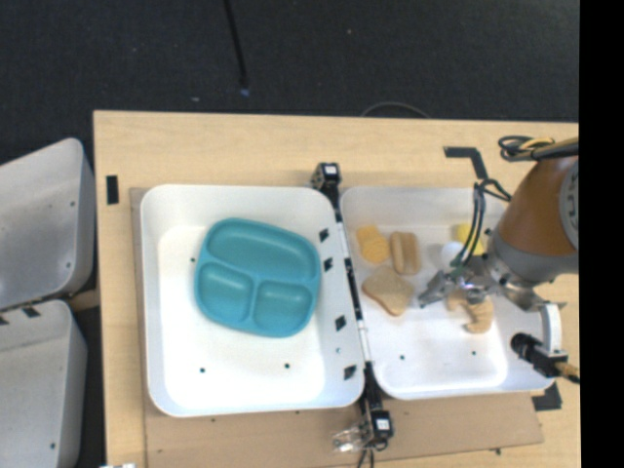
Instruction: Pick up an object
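The right bin (439, 369) holds several food-like pieces: an orange-yellow round piece (371, 244), a tan loaf-shaped piece (405, 253), a flat tan slice (388, 292), a small yellow piece (462, 232) near the far wall, and a tan piece (477, 315) under the wrist. My gripper (458, 289) hangs low over the middle of this bin, just right of the flat slice and right above the tan piece. The arm's orange band (536, 208) rises behind it at the right.
The left bin (175, 359) holds a teal divided plate (259, 277). A black clip row (343, 291) marks the wall between the bins. Cables (478, 203) trail along the arm. Wooden bench (214, 149) surrounds both bins.
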`<action>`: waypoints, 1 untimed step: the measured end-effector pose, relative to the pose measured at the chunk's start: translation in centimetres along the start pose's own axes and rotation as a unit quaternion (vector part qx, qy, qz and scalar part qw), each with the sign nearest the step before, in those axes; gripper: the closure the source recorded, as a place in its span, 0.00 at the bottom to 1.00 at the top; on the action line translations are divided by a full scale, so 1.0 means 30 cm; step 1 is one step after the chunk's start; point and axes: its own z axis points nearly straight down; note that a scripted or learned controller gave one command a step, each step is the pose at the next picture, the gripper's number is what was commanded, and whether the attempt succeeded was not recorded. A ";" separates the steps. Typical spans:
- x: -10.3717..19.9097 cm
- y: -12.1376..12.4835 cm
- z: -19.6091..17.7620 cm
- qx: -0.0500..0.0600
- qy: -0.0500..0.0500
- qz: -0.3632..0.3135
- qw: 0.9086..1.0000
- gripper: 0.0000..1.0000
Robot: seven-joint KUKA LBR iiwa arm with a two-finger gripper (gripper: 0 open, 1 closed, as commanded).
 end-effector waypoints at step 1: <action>-0.006 0.003 -0.038 -0.002 -0.001 0.004 1.000 1.00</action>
